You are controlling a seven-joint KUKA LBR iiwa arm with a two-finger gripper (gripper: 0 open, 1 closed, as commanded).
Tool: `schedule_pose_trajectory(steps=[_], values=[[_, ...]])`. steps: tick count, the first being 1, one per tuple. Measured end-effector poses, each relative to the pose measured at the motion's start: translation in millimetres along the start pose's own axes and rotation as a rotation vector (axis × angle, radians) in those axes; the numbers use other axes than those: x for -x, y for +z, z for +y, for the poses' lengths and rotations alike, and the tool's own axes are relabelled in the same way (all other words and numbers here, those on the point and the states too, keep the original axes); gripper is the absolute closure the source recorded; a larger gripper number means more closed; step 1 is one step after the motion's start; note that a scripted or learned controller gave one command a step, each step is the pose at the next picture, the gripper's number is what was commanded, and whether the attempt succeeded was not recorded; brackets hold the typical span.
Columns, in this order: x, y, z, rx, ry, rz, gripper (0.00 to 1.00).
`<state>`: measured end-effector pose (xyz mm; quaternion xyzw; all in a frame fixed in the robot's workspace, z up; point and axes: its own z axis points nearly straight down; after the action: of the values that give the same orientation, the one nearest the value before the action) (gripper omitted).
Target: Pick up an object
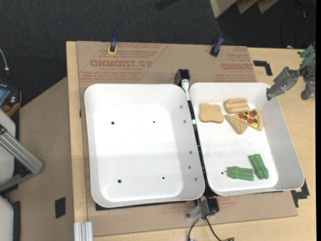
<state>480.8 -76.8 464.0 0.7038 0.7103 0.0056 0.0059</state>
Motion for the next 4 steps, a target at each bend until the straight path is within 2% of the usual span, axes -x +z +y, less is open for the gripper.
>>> schedule_pose_trajectory(steps=[1,2,3,4], values=[[-72,-76,1,-0.004,0.0,0.002,0.0],[-143,-71,1,-0.015,0.001,0.002,0.0],[-255,-70,1,-0.014,-0.003,0.004,0.0],[-249,-71,2,-0.013,0.009,0.001,0.0]])
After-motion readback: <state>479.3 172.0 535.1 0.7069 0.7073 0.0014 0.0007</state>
